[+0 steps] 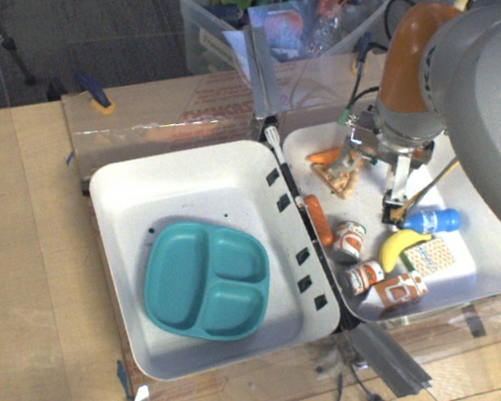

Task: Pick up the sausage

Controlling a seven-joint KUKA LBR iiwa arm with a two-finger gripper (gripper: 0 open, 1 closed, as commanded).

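**Sausage lying against the dividing wall, gripper hanging over the wrong item**

The likeliest trouble is lying in the sausage's (316, 219) position; it is sitting lengthwise against the wall between the two bins, so a descent there is risking a knock on that wall, or a closure that is pushing the sausage along instead of catching it. A red-and-white can (351, 241) is lying just beside the sausage's near end, on the gripper's side of it; a low approach could be nudging or grabbing that instead. A straight drop from the present spot would be meeting the pizza slice (342, 175), which is lying almost under the gripper (364, 149); an orange carrot (324, 156) is resting just to the gripper's left in the view, and its colour is inviting a mistaken pick.

The gripper is hovering in the far part of the right bin (491, 273); whether it is apart or together I cannot tell. Nothing is showing in its grasp. From it, the sausage is lying leftward in the view and nearer the camera, past the pizza slice, near but not beneath it.
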